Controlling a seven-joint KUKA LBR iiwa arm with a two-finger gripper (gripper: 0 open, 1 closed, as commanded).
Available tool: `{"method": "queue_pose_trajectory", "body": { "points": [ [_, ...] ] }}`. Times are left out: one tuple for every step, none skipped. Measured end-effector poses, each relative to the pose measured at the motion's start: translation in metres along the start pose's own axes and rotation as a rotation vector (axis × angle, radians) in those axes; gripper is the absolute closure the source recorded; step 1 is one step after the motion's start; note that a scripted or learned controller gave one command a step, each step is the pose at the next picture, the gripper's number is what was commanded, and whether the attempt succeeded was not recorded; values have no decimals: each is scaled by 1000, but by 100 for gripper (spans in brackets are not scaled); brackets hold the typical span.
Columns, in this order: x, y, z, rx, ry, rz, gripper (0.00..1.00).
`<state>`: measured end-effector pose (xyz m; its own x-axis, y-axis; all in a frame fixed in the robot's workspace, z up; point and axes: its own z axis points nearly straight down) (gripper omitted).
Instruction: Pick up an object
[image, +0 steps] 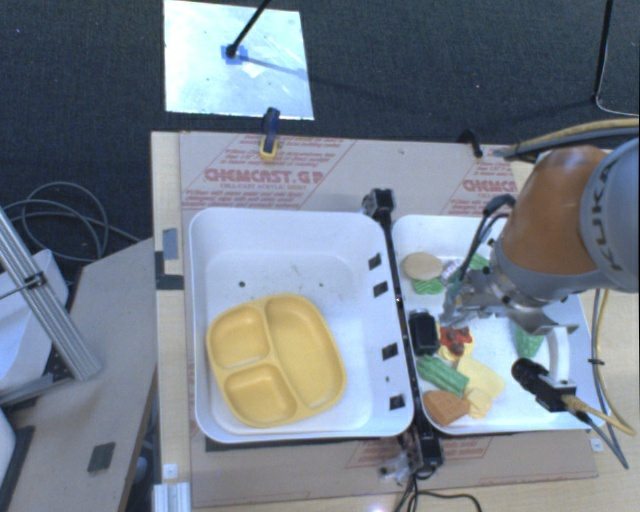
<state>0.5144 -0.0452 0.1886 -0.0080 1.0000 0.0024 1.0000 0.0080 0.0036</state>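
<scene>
A dark carpeted floor surrounds the desk (170, 330), whose top is covered by a protective sheet printed in red with the word "CHEMCAST GP" (263, 176), repeated at the far right corner. On it we see two white bins side by side. The left bin (300, 240) holds a yellow divided tray (273, 357) with three compartments. The right bin (425, 228) holds the clutter from which an object is to be picked: a tan round piece (421, 266) near the far edge, a green piece (441, 374) and a pale yellow piece (482, 384) toward the near edge, an orange-brown piece (446, 407) in the near corner, and something red (455, 342) in the middle.

The grey arm (560, 225), its orange band facing us, reaches in from the right, and its gripper (458, 310) sits low over the middle of the right bin, just above or against the red item. We cannot tell how the gripper is set; it is too small and cluttered to read, and we see nothing clearly caught in it.

We judge this to be the descent or grasp step, with no object yet lifted. The next move calls for closing firmly on one item, then rising straight up, clear of the bin wall and its neighbours. The arm's casing bears part of the maker's lettering at the right.
</scene>
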Motion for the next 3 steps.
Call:
{"method": "queue_pose_trajectory", "body": {
  "points": [
    [69, -23, 5, 5, 1, -3, 100],
    [-18, -26, -97, -10, -7, 14, 100],
    [17, -27, -73, 2, -1, 2, 100]
  ]
}}
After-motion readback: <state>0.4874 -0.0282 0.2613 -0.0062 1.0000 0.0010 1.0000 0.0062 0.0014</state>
